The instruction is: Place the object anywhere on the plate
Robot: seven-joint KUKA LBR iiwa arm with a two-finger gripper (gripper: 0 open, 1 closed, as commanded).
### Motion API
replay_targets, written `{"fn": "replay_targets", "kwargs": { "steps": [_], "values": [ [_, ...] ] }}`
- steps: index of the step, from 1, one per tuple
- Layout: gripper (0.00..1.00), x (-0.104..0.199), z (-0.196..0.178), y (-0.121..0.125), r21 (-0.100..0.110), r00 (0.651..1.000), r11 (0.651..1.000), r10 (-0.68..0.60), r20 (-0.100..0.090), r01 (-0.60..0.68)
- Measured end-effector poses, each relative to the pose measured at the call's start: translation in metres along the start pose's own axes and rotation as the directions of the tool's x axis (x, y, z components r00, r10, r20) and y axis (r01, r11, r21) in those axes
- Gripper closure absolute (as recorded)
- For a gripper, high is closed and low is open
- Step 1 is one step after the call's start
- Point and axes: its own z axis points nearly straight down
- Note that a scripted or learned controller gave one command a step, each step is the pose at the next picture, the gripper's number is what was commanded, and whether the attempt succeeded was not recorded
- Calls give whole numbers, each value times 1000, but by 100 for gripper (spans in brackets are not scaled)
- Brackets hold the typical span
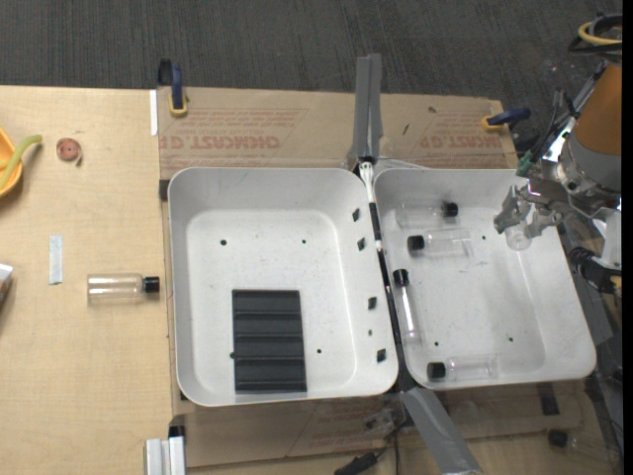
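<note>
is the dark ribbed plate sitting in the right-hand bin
No, the dark ribbed plate lies in the left bin, near its front wall.

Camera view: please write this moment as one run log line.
gripper: over right bin, far right side | vials: four in right bin | plate: left bin

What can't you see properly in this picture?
- Gripper: small and blurred, so open or shut is unclear.
- Arm: cut off by the right edge.
- Yellow thing: cut off by the left edge.
- Vials in the right bin: clear plastic on white, outlines faint.
- Black plate: ribbed; finer detail too small.
</note>
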Motion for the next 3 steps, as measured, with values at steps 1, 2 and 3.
{"fn": "replay_targets", "kwargs": {
  "steps": [1, 2, 3],
  "values": [
    [0, 0, 0, 0, 0, 1000, 1000, 0, 0, 0],
    [0, -50, -13, 49, -3, 986, 986, -165, 1, 165],
    [0, 13, -37, 86, -3, 995, 995, 99, 0, -99]
  ]
}}
